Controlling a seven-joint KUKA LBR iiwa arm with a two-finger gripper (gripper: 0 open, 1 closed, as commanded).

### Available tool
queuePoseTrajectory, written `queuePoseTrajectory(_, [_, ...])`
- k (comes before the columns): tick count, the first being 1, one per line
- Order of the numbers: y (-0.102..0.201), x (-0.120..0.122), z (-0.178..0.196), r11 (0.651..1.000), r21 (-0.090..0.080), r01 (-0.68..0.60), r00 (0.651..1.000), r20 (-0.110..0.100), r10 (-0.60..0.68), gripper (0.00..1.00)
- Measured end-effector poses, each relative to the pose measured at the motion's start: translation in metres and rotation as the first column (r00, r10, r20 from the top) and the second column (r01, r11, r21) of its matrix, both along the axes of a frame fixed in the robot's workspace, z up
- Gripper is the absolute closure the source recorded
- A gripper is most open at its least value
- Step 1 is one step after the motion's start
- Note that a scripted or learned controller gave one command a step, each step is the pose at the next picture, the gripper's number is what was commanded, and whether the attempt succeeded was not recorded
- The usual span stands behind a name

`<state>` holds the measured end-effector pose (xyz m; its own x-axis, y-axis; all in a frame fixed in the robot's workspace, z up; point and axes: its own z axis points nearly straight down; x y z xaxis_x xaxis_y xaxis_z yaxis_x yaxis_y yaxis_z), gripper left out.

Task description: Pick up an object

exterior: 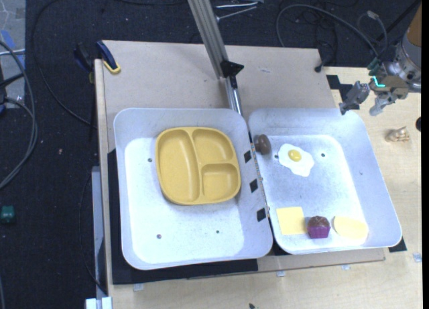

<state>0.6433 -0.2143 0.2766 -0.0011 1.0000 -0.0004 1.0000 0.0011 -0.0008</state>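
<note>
The right bin (375, 173) holds a fried-egg toy (295, 159), a small brown piece (262, 144) at its left wall, a yellow square slice (291, 220), a purple piece (318, 226) and a pale yellow round piece (350, 228). In the left bin (134, 234) lies a yellow divided plate (198, 165). My gripper (365, 101) hangs above the right bin's far right corner, outside the rim. It stands open with nothing between its fingers, well away from all the objects.
A slanted metal pole (209, 29) runs down to the gap between the bins. A small tan item (398, 135) sits on the bench to the right of the right bin. A blue and yellow clamp (107, 58) grips the bench's far left corner.
</note>
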Motion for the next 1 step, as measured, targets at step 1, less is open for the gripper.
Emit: queuePoseTrajectory(1, [0.0000, 0.0004, 0.0009, 1.000, 0.000, 0.000, 1.000, 0.002, 0.000, 0.00])
